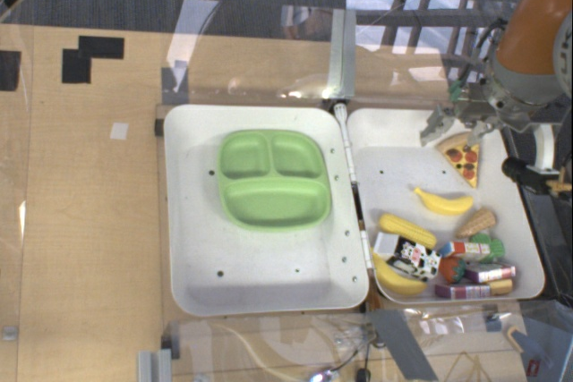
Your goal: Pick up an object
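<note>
My gripper [455,123] hangs spread and empty just above the pizza slice [463,159] (far corner of the right bin [394,174]); I'd descend squarely, fingers straddling its edges.

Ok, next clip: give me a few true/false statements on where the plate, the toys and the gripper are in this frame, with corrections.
1. The green divided plate lies in the left bin. True.
2. The pizza slice sits on the green plate. False: it lies in the right bin, near its far right corner.
3. The gripper is over the far end of the right bin, close to the pizza slice. True.
4. The gripper is lifting the small banana. False: that banana lies on the bin floor, apart from the gripper, nearer the camera than the pizza slice.
5. Most toys are heaped at the near end of the right bin. True.
</note>
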`<state>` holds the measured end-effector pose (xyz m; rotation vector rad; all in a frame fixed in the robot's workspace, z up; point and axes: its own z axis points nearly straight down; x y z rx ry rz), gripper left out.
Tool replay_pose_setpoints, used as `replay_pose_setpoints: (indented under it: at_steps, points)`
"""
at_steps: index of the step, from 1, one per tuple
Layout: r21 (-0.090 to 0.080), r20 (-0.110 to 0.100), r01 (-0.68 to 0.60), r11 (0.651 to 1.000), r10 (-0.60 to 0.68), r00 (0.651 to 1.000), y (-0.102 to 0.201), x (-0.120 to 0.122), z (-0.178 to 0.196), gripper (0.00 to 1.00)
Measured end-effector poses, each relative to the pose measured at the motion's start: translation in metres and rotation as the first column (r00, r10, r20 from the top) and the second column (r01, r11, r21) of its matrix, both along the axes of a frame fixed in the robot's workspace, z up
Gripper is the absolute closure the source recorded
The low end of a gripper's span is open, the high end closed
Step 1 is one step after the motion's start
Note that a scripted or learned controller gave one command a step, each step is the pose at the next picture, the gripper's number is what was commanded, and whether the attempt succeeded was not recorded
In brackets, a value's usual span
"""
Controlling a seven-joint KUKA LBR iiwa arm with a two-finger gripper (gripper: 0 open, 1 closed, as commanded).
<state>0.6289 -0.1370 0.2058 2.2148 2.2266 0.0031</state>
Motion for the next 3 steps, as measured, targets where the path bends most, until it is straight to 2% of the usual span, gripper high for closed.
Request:
replay_pose_setpoints:
  at_steps: [1,2,3]
  points:
    - [-0.001,0.002,-0.149,0.989,0.149,0.989,-0.009,-0.050,-0.113,0.00]
    - [-0.001,0.007,-0.149,0.989,0.149,0.989,-0.008,-0.048,-0.103,1.00]
    - [-0.001,0.005,-0.088,0.996,0.089,0.996,0.068,0.021,0.015,1.00]
